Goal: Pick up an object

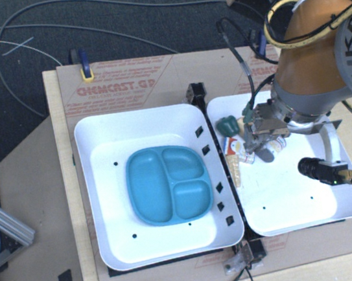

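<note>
Grey pincer (260, 150) seems low among small items in the right bin (305, 215), grip unreadable, nothing lifted yet.

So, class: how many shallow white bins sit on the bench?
2. The left bin holds a blue divided plate; the right bin lies under the arm, beside it.

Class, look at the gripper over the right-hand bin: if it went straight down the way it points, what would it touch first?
Most likely the small clutter under the gripper: a grey object beside an orange-and-white packet. Depth is unclear from this slanted view, so it might instead reach the right bin floor.
</note>
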Robot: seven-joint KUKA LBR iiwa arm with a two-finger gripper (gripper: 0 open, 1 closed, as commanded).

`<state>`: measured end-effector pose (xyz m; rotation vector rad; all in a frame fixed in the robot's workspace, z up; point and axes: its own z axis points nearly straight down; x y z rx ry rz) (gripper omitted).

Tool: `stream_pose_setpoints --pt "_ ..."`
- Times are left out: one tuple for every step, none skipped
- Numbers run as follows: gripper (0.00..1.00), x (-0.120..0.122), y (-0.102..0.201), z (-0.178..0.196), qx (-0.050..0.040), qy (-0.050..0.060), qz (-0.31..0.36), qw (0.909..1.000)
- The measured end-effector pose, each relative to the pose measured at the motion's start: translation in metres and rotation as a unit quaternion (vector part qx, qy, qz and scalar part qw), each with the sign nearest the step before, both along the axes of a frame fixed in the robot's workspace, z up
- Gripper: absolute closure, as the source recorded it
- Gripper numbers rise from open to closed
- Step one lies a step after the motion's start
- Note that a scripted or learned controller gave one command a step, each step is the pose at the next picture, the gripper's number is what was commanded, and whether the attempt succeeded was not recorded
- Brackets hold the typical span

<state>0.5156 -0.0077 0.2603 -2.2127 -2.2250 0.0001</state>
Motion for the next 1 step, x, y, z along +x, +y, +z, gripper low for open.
stream_pose_setpoints --pt "1.0 0.0062 0.0493 -0.0198 -0.0002 0.001 0.0 1.0"
